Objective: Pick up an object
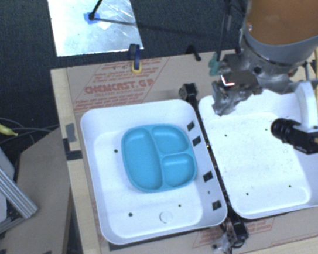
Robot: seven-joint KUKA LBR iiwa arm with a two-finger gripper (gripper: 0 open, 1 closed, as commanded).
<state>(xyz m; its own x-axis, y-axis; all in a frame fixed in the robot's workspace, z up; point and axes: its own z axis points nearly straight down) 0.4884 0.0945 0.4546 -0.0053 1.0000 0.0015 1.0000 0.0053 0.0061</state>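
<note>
Starting nearest the camera: a strip of counter (141,247), then two white bins. The left bin (110,219) has a faint pale round spot near its front, too small to identify, and the blue divided plate (157,156) lies flat mid-bin. Further back, the pincer (226,98) hangs over the far left corner of the right bin (259,162). It's dark and blurry, so I can't tell if it's wide or narrow. The arm (286,4) gets cut off at the top.

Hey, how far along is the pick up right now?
Nothing looks done yet: the blue plate lies flat in the left bin. In hand: the gripper sits above the right bin's far corner, apart from the plate. Left: reach an object, grip it and lift.
</note>
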